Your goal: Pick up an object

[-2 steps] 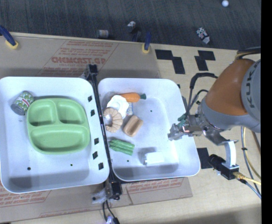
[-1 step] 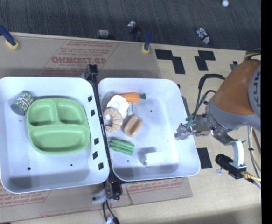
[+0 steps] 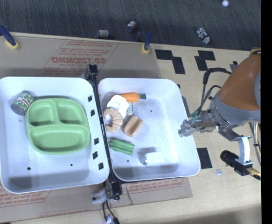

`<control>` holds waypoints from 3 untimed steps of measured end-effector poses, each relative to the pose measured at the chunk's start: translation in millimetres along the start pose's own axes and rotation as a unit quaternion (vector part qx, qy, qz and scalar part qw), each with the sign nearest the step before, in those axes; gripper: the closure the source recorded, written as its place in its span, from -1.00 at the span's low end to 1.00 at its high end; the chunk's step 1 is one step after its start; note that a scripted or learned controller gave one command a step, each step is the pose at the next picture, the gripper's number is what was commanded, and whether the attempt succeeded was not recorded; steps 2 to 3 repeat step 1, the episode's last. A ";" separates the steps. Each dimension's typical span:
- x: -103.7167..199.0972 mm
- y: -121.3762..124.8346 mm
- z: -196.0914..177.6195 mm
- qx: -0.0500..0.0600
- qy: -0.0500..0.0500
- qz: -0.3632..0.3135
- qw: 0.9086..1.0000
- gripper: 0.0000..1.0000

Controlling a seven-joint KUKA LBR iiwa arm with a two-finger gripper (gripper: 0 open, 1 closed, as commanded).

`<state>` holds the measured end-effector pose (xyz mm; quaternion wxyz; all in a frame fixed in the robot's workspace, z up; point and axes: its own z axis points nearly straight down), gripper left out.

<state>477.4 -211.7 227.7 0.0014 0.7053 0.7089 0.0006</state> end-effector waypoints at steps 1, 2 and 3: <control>0.0 0.2 -4.5 -0.001 0.000 0.000 1.000 1.00; 0.0 0.2 -4.5 -0.001 0.000 0.000 1.000 1.00; 0.0 0.2 -4.5 -0.001 0.000 0.000 1.000 1.00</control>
